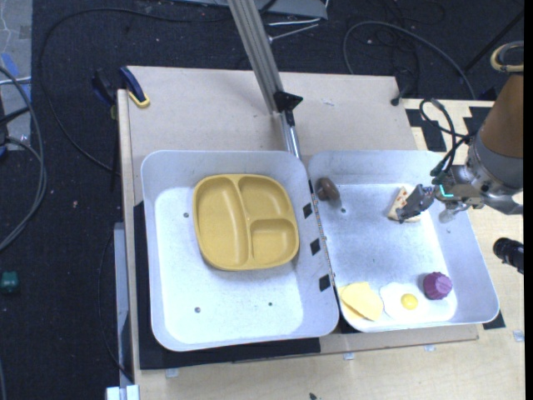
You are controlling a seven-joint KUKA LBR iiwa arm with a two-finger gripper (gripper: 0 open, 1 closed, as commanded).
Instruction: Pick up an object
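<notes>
Fingers (414, 208) appear closed on 1 tan object (401, 198); the grip looks marginal, so it may slip.

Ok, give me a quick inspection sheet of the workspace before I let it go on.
Surface: bench bears left bin and right bin, side by side.
Job's things: right bin has a brown lump, yellow slice, fried egg, purple piece and a tan piece at the gripper.
Clutter: yellow divided tray in left bin.
Gripper: gripper low over right bin; grasp unclear.
Cables: black cables on the floor.
Surroundings: metal pole behind bins.
</notes>
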